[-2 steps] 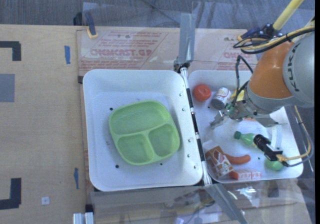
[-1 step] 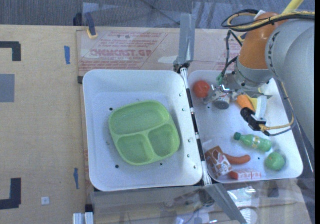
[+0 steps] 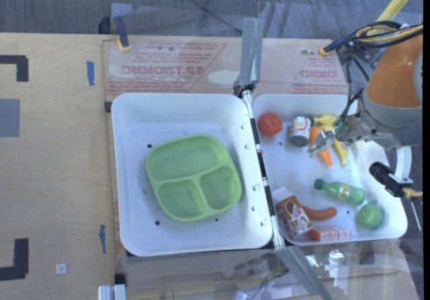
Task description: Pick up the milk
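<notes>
Fixed overhead camera, looking down at a slant. Two shallow white bins sit side by side on the bench. The left white bin (image 3: 127, 158) holds one green three-compartment plastic plate (image 3: 194, 177), lying flat near the bin's middle, slightly rotated.

The right white bin (image 3: 295, 107) holds the clutter. The small brown-and-white milk carton (image 3: 292, 214) lies on its side in the near left corner of this bin, close to the divider between the bins. A red-orange sausage-shaped toy (image 3: 318, 213) lies just beside the carton on its right, apparently touching it. Right of that, a green plastic bottle with a yellow label (image 3: 340, 191) lies on its side, and a green apple (image 3: 369, 215) rests in the near right corner. At the far side: a red tomato (image 3: 270, 124) near the divider, a small silver can (image 3: 299, 131) beside it, then a cluster of yellow and orange pieces (image 3: 327, 137), individual shapes too small to sort out.

The grey arm with the orange band (image 3: 396, 80) enters from the right. Its two-finger gripper (image 3: 321, 141) is low over the yellow-orange cluster at the far side of the right bin, well apart from the milk carton. Jaw state: cannot tell; the metal tips blend into the cluster. Nothing is visibly held.
</notes>
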Controlling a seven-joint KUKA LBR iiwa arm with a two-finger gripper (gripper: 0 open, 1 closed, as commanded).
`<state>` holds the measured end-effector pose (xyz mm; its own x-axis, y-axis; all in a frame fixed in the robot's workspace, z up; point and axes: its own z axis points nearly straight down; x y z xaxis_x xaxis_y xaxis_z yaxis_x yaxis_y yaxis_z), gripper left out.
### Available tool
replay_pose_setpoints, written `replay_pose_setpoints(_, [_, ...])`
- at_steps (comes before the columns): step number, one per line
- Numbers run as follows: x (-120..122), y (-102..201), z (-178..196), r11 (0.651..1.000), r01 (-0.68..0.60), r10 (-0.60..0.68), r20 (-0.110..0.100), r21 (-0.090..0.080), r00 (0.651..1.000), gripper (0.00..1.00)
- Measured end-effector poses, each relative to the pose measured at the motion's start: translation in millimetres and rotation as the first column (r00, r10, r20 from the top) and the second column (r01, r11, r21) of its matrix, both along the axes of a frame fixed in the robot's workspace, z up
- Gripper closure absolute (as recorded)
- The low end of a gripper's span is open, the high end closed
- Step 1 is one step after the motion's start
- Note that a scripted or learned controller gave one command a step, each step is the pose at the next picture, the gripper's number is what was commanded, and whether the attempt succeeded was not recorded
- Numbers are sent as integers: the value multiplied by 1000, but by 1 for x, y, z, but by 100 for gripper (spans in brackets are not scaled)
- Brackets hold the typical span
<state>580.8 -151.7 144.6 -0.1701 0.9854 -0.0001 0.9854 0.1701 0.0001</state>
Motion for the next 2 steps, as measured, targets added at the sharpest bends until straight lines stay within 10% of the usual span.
replay_pose_setpoints(2, [-98, 43, -56, 993, -117, 117, 12, -4, 993, 0])
